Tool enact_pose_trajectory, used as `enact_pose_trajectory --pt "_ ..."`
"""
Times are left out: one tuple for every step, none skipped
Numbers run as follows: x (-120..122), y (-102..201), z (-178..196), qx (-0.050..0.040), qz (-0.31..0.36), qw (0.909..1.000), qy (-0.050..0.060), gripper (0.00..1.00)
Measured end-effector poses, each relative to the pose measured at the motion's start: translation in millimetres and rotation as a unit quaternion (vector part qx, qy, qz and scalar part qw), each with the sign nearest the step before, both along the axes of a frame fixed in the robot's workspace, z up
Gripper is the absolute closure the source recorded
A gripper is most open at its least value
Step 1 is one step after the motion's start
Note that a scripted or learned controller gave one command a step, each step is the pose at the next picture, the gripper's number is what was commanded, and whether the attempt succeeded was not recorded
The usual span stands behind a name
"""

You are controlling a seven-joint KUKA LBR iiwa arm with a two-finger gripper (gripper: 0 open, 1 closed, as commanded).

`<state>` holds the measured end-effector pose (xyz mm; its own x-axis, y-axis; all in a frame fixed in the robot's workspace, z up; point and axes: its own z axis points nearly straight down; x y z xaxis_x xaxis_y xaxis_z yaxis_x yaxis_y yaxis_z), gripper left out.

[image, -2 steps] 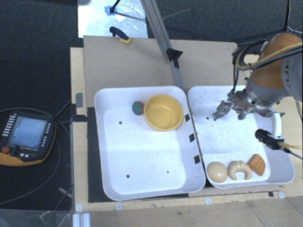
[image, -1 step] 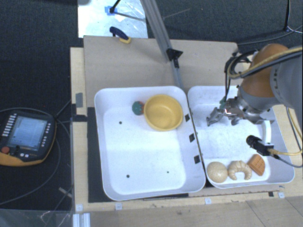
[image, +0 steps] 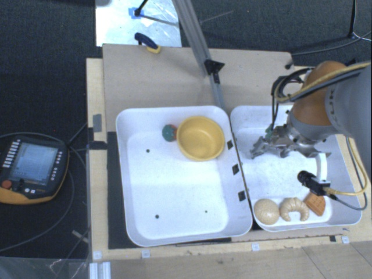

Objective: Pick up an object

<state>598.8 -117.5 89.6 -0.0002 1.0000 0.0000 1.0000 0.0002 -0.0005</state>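
Teach pendant (image: 30,168) left of bench (image: 174,74)

My bench (image: 174,74), a pale board, is sitting on dark carpet (image: 46,39) that is running along its left and far edges. A control pendant (image: 32,168) with a lit screen is lying on the carpet off the bench's left edge, its cable (image: 75,133) trailing toward the bench. Beyond the far left corner, a bright patch of floor (image: 133,13) is catching light, and a grey pole (image: 195,31) is slanting over the far edge
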Motion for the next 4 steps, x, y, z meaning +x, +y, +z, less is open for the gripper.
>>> enact_pose_trajectory --pt "0.6 -0.1 11.5 -0.0001 0.000 1.0000 -0.001 1.00" --pt "-4.9 -3.8 71.0 -0.0004 0.000 1.0000 -0.003 1.00" --pt "-3.8 -3.9 124.0 -0.0003 0.000 1.0000 -0.003 1.00" --pt "6.5 49.8 116.6 0.0007 0.002 1.0000 -0.001 1.00"
